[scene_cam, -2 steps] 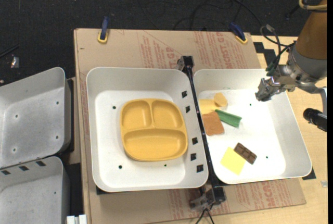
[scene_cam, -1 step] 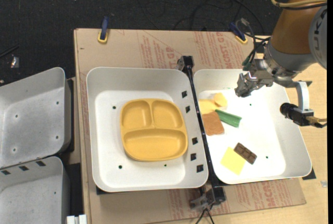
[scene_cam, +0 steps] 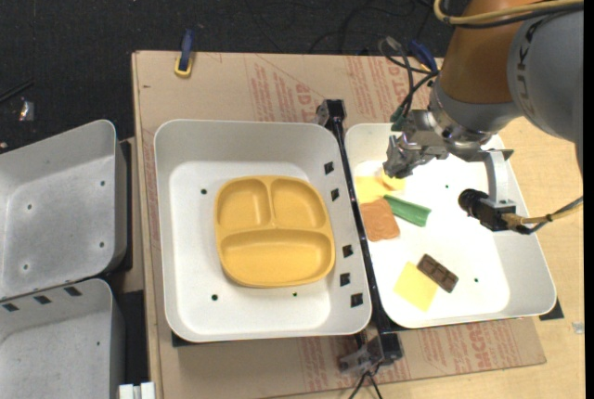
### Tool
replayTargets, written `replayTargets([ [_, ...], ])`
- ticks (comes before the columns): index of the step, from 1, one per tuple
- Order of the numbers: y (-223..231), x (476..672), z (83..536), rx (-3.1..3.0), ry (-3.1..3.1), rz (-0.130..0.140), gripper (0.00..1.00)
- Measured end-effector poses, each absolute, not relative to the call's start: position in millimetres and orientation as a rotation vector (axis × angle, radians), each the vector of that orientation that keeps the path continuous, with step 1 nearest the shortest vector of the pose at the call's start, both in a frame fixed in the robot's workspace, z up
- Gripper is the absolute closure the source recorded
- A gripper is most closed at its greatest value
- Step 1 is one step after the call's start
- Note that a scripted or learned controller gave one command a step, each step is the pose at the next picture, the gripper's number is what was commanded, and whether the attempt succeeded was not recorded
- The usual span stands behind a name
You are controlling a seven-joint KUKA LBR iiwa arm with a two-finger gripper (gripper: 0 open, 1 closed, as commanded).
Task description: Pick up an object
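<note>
My gripper [scene_cam: 399,163] hangs low over the upper left part of the right bin [scene_cam: 520,281], just above a yellow piece [scene_cam: 369,188] by the bin's left wall. A green block [scene_cam: 408,210] lies just below the gripper. An orange-brown flat piece [scene_cam: 380,221] sits beside it. Further toward the front lie a yellow square [scene_cam: 413,288] and a dark brown bar [scene_cam: 437,272]. Nothing shows between the gripper's tips.
The left bin [scene_cam: 176,202] holds a yellow divided plate [scene_cam: 275,231]. A black divider [scene_cam: 351,221] runs between the bins. A black cable fitting [scene_cam: 483,207] hangs over the right bin's right side. White trays [scene_cam: 56,202] lie off the bench at left.
</note>
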State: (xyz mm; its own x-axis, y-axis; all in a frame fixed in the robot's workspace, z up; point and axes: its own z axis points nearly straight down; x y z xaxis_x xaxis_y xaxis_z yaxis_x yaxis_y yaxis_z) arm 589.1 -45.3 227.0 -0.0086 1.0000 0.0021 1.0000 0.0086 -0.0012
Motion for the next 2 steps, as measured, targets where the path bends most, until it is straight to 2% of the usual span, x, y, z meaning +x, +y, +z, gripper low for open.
replayTargets([
  [2, 60.2, 597.4, 224.8, -2.211, -2.229, 0.000, 1.00],
])
